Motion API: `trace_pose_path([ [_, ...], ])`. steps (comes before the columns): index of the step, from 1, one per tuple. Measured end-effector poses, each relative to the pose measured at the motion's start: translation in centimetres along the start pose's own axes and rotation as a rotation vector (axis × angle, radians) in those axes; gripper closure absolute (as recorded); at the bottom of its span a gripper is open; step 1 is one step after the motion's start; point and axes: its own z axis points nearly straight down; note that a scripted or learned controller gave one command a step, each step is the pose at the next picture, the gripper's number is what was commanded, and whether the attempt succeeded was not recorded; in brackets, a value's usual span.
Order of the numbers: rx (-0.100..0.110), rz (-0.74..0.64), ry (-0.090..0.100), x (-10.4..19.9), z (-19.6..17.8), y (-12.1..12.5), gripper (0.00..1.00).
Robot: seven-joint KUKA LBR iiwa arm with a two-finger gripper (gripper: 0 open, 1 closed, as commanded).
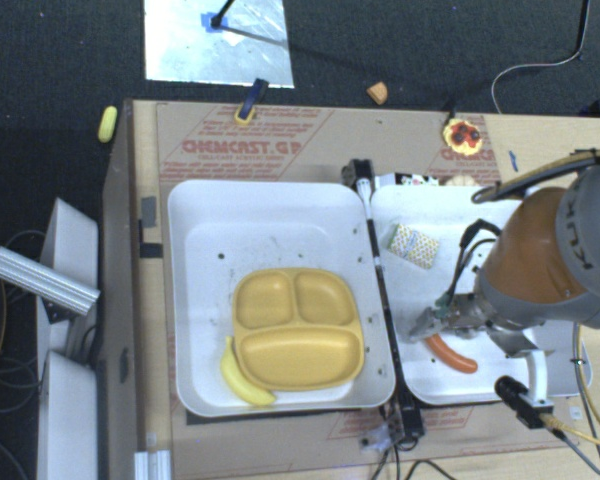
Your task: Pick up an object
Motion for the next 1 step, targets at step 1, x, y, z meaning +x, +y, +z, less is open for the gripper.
trace_pose_path([
  [1, -0.002, -0.001, 0.001, 0.05, -1.02, 0.12, 1.0],
])
